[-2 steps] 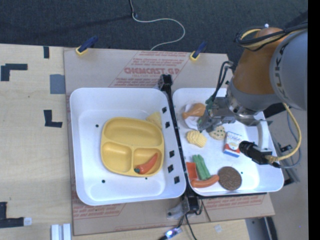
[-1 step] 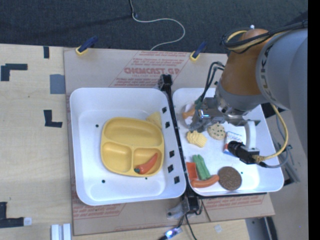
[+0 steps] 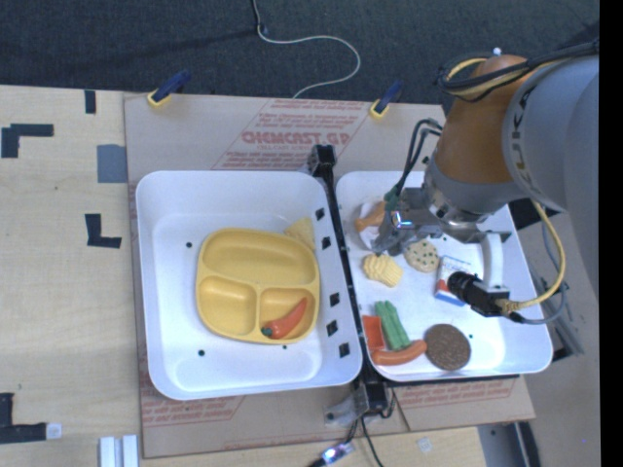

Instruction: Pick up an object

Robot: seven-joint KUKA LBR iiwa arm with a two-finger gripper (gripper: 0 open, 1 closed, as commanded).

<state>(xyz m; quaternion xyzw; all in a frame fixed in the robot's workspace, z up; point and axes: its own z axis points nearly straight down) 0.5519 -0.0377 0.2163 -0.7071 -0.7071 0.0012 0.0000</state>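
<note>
I am hovering my gripper [image 3: 397, 233] low in the right bin [image 3: 521, 358], just above the ridged yellow toy [image 3: 384, 269] beside the cookie [image 3: 422, 255]. How my gripper stands, I cannot tell. I am aiming to centre over the toy, then descend straight.

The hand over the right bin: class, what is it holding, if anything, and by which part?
It cannot be told. The hand hangs low over the right bin, near the yellow toy food, with nothing seen in its grip.
</note>
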